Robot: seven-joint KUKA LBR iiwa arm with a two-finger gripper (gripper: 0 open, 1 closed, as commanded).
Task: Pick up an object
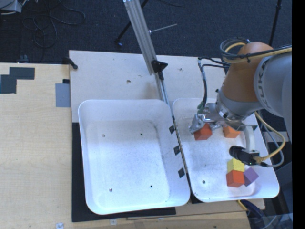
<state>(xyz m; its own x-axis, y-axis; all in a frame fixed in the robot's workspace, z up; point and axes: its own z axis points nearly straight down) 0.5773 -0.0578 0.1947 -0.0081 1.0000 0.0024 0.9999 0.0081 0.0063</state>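
Note:
My gripper [203, 124] hangs low over the upper left part of the right bin [209, 194], under the grey arm with its orange band [245, 80]. An orange-red block [203, 133] sits directly below the gripper, touching or nearly touching it, its top partly hidden by the gripper. A lighter orange block [231, 132] lies just to its right, partly under the wrist. Near the bin's lower right corner a yellow block [235, 165], a red block [234, 179] and a purple block [251, 175] are bunched together.
The left bin [90, 128] lies beside the right one, divided from it by a rim with black clips [177, 149]. A slanted aluminium bar [143, 37] rises behind the bins. Cables [248, 154] loop off the wrist above the yellow block.

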